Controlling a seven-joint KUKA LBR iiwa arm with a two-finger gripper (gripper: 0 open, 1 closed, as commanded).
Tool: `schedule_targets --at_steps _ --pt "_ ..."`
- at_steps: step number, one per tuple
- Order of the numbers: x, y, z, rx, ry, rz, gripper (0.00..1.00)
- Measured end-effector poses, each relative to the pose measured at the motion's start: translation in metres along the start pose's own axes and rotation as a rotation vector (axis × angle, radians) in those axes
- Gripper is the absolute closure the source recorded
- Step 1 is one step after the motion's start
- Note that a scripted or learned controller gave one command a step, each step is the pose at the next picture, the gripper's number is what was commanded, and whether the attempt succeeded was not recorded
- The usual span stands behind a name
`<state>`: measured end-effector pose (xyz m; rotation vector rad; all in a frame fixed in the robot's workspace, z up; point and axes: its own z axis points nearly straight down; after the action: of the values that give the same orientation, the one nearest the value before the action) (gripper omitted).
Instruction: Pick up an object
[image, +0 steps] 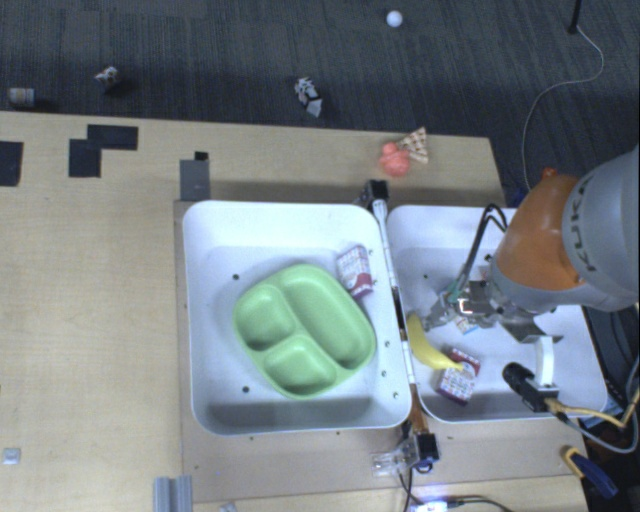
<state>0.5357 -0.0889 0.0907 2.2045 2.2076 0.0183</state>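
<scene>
Gripper (447, 307), fingers blurred and their state impossible to tell, low in the right bin (570, 405) above a yellow banana (428, 350) lying near the bin's left wall, its upper end hidden beside a small printed packet (457, 378).

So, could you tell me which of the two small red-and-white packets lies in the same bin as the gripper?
The packet in the right bin, beside the banana; the other packet lies in the left bin by the green tray.
</scene>
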Motion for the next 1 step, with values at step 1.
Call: schedule_targets --at_steps 1 --pt "-0.0011 0.0029 -0.0125 -0.008 -0.003 0.000 1.00"
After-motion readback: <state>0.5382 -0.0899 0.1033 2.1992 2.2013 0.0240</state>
